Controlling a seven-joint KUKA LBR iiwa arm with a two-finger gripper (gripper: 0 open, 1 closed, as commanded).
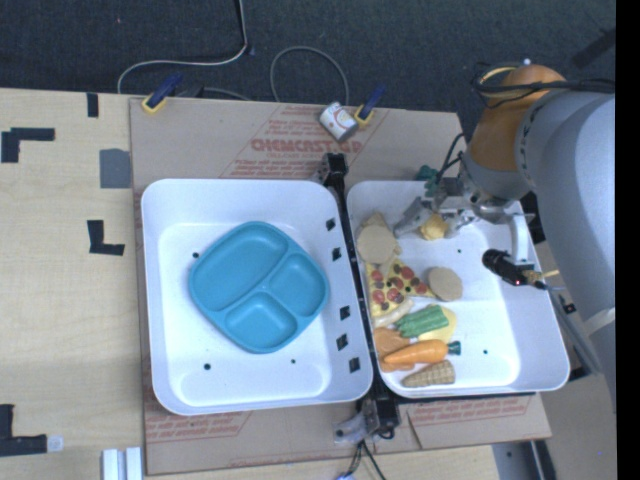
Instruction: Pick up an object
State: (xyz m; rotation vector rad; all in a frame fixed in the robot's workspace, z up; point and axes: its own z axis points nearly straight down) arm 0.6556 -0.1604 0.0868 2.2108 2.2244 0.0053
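My gripper (pixel 434 218) hangs over the far part of the right bin (pixel 500 363), its fingers spread open. A small yellow toy piece (pixel 432 230) lies between the fingertips, low in the bin. Beside it to the left sits a round tan biscuit (pixel 377 240). A second tan biscuit (pixel 445 284) lies nearer the middle. Along the bin's left side lie a pizza slice (pixel 390 286), a green vegetable (pixel 422 320), an orange carrot (pixel 412 353) and a waffle cone (pixel 428 373).
The left bin (pixel 170 368) holds a blue divided plate (pixel 260 286). A black divider with clips (pixel 345 268) runs between the bins. The grey arm (pixel 580 208) covers the right bin's far right side. Cables and clamps (pixel 340 120) lie behind the bins.
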